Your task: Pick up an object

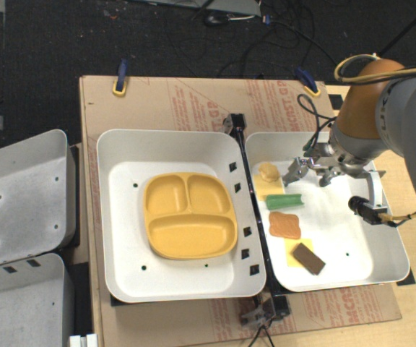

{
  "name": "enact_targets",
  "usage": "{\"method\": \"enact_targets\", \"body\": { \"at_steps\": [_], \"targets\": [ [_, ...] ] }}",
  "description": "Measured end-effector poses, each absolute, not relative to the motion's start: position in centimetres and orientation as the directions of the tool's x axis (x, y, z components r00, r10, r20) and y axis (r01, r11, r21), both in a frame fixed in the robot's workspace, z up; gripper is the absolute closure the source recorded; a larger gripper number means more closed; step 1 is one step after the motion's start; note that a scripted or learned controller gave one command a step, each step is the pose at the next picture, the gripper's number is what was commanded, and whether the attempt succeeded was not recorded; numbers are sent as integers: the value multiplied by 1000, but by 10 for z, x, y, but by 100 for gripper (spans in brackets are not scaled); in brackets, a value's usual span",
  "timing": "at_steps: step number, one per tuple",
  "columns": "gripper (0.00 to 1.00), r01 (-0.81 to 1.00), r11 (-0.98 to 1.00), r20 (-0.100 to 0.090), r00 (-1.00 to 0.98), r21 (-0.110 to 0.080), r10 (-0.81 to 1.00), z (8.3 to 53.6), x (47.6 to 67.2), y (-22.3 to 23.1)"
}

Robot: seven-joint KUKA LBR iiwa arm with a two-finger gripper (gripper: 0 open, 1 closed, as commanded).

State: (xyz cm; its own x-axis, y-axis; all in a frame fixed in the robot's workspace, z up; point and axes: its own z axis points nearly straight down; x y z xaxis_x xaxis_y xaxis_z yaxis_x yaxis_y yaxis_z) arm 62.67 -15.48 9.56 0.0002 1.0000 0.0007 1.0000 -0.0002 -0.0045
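**Q:** So, going left to right, what lies on the bench?

**A:** Two shallow white bins sit side by side on a brown cardboard sheet. The left bin is smooth plastic with rounded corners. It holds one glossy yellow tray, rounded and split into three compartments, lying flat near the middle.

**Q:** And the right bin?

**A:** The right bin holds five small pieces, all along its left side, close to the divider. From back to front: one pale yellow rounded lump; one flat green bar; one orange piece with soft, uneven edges; one thin yellow square; and one dark brown block, lying slanted and overlapping that square.

**Q:** How is the arm posed?

**A:** One grey arm with an orange band reaches in from the right and bends down over the back half of the right bin. Its metal gripper hangs just to the right of the pale lump and above the green bar.

**Q:** Is it gripping anything?

**A:** Nothing shows between its fingers. I cannot tell whether they are spread or closed.
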Motion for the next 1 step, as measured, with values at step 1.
{"method": "enact_targets", "body": {
  "at_steps": [1],
  "targets": [
    [0, 1000, 0, 0, 0, -1, 1000, 92, 627, -155]
  ]
}}
